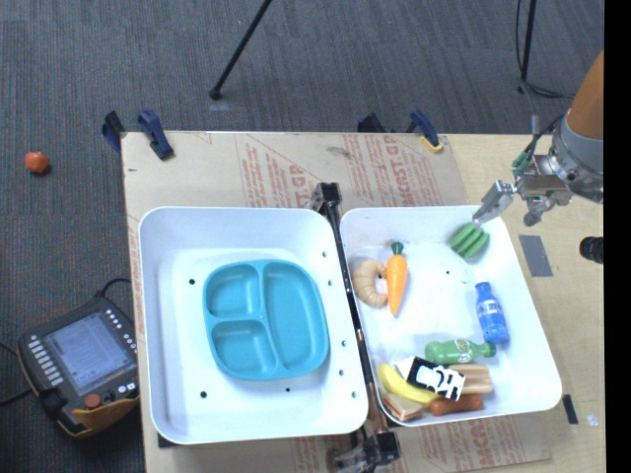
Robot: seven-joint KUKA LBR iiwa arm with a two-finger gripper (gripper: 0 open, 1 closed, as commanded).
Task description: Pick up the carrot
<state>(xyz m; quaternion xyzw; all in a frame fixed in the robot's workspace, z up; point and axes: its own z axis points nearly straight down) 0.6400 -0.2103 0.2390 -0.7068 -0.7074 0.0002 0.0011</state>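
Grey carpet surrounds the plywood worktop [246, 170]. You find the orange plastic carrot with green top [395, 278] lying in the right white bin [540, 358], long axis running near-to-far, well left of the gripper [505, 200], whose jaws stand open and empty.

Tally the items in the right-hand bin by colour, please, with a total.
Orange: 1, the carrot
Green: 2, the ridged green piece and the green bottle
Blue: 1, the blue bottle
Beige: 1, the doughnut
Yellow: 1, the banana
Corner pile under the black-and-white tag: cannot tell
Total: 6 clear items
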